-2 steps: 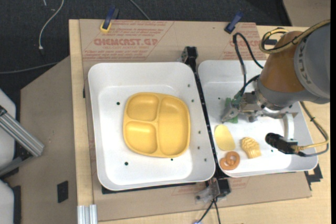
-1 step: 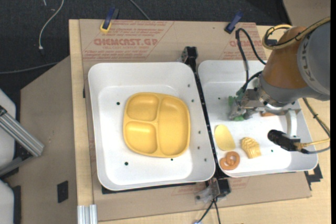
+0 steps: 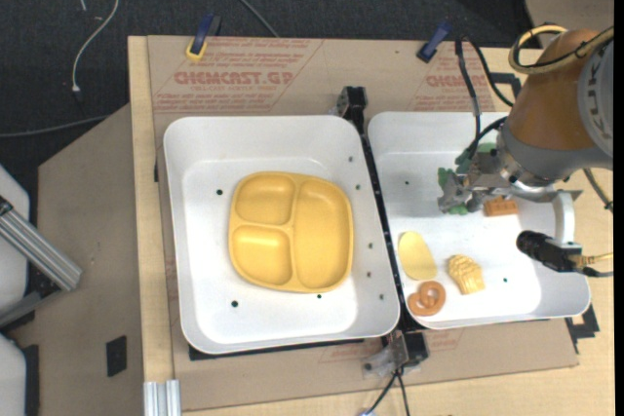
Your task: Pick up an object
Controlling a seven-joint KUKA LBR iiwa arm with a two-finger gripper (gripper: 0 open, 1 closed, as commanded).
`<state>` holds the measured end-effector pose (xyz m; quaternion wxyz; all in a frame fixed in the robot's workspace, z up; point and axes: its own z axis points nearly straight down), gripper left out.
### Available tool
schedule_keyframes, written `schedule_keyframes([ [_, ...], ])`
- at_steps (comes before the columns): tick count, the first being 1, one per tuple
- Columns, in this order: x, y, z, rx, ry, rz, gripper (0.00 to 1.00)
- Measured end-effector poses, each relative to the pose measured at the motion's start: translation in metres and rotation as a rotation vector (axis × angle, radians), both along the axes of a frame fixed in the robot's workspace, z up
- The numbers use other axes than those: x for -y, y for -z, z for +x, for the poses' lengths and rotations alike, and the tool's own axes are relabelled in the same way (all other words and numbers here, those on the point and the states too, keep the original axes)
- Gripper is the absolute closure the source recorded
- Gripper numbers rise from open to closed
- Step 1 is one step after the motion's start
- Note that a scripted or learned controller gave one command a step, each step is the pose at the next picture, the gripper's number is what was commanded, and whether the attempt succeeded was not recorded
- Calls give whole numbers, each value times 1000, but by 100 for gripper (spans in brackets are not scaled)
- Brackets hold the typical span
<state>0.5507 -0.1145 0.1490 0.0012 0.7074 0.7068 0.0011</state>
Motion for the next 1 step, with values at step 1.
schedule_keyframes([
  [1,-4,-63,1,2,-3,0,100],
])
